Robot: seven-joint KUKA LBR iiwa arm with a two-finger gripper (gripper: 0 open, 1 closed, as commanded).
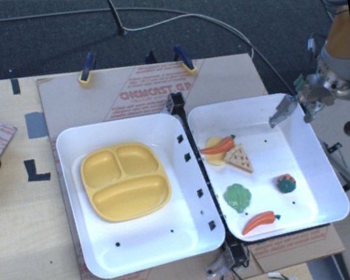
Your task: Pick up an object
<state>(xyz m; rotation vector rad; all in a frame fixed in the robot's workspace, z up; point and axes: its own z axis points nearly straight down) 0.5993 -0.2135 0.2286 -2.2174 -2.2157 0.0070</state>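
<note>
The gripper (294,109) hovers at the right bin's (308,148) far edge, jaws spread, holding nothing. Nearest lies a small toy pizza wedge (239,159), probably light, stiff plastic; pinch across its flat sides.

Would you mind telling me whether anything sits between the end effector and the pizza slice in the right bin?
Nothing visible does. The end effector hangs over the right bin's far right corner, and bare white floor runs from there to the pizza slice.
</note>
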